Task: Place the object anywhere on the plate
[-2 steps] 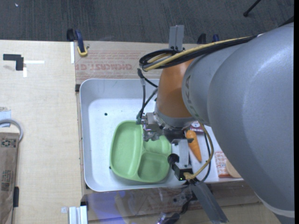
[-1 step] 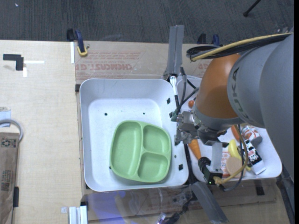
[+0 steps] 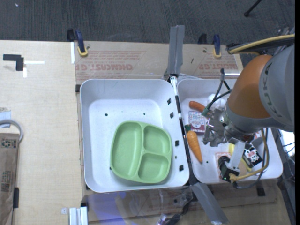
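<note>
Claw, hanging over the right bin, has fingers I cannot tell apart as spread or pressed together. Two white bins sit side by side. One green plate with three compartments lies in the left bin. Right bin: one carrot by its left wall, one pink packet, perhaps a second carrot above it.

The arm runs off the frame's right edge and covers much of the right bin, including most of the items lying under it. The gripper is too dark and small to read. A brown bag at nine o'clock is cut by the left edge.
</note>
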Available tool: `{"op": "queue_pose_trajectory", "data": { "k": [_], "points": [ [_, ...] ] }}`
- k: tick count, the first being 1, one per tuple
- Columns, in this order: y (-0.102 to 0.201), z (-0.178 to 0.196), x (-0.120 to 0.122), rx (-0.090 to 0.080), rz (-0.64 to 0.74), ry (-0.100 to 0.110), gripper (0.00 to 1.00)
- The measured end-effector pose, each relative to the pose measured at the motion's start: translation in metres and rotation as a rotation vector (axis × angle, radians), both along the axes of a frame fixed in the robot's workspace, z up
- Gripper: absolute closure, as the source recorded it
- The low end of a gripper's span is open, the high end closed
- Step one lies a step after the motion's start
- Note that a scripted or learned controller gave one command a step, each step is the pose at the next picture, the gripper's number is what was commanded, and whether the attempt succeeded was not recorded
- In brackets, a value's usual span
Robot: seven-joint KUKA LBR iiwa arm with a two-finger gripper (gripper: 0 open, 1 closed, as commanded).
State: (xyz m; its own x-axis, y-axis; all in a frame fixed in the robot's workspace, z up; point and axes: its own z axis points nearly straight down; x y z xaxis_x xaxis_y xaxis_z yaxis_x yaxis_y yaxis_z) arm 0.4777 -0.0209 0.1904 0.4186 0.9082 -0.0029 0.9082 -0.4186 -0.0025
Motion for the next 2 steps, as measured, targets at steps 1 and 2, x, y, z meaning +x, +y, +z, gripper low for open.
{"op": "queue_pose_trajectory", "data": {
  "k": [1, 2],
  "points": [
    [0.033, 0.067, 0.07, 0.0, 0.221, 0.0, 1.0],
    [0.056, 0.031, 0.117, -0.001, 0.126, 0.001, 1.0]
  ]
}}
